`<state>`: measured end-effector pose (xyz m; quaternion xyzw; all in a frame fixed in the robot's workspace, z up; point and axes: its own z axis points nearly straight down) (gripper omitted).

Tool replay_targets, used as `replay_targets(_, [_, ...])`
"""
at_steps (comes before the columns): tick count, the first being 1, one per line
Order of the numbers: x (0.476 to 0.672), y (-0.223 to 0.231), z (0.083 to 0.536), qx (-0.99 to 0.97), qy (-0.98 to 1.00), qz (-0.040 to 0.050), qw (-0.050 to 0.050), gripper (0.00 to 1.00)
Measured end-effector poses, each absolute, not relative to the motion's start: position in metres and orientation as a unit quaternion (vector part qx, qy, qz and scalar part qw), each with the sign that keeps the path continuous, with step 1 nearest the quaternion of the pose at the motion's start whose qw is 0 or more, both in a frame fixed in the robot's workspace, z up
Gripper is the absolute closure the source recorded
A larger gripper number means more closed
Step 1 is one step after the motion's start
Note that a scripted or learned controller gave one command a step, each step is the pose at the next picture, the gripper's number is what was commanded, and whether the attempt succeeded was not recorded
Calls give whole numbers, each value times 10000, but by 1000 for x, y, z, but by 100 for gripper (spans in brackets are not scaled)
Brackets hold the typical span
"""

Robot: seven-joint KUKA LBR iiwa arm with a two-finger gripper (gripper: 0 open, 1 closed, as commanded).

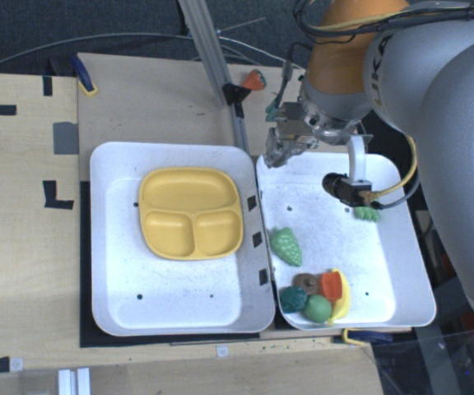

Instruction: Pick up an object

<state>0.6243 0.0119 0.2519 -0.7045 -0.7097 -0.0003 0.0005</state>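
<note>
Even, diffuse overhead light, soft shadows, mild glare on the white bins (105, 220) (slightly grainy, low-resolution overall).

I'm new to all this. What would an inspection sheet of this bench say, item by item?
Surface: wooden bench bearing left bin and right bin, side by side.
Job's things: green toy mid right bin; a pile of small toys at its near edge; small green piece by its right side.
Clutter: yellow divided plate in left bin.
Gripper: gripper above right bin's far left corner, nothing seen between its fingers.
Cables: yellow cable by the arm.
Surroundings: dark floor, metal pole.
</note>
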Motion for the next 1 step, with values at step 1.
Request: replay_targets(1, [629, 70, 252, -7045, -7097, -2, 9, 100])
